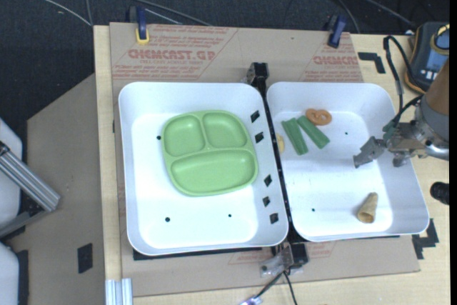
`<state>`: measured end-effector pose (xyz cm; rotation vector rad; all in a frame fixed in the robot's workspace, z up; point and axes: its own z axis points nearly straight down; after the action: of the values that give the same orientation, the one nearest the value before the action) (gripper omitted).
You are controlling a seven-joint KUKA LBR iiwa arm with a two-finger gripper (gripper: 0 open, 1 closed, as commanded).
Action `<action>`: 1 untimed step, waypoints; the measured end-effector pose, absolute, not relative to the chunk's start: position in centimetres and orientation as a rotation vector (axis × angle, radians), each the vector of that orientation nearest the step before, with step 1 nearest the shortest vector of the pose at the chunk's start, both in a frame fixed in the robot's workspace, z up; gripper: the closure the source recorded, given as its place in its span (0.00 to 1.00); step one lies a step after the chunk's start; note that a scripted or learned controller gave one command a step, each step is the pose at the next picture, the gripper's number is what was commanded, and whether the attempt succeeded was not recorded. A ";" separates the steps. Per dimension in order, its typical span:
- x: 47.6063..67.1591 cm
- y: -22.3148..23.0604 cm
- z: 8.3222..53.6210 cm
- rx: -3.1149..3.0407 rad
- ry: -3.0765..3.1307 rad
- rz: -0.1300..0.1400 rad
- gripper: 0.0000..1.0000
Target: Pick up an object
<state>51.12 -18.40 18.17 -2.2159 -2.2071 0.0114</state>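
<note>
A divided green plastic plate (209,153) lies in the left white bin (136,175). In the right white bin (407,211), two green sticks (304,133) lie beside an orange ring (318,116), a tan cone (368,207) nearer the front.

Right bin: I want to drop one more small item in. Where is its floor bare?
Bare floor lies in the right bin at front left, between the green sticks and the tan cone. The back is crowded: sticks, orange ring. The gripper hangs by the right wall.

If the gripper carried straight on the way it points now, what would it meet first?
The gripper points left and slightly downward over the right bin. Its first contact would probably be bare bin floor, passing below the green sticks and above the tan cone; depth is unclear.
</note>
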 end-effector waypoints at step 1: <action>51.5 -18.4 18.9 -2.220 -2.220 0.000 0.00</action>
<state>51.46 -18.36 18.87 -2.2198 -2.2203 0.0003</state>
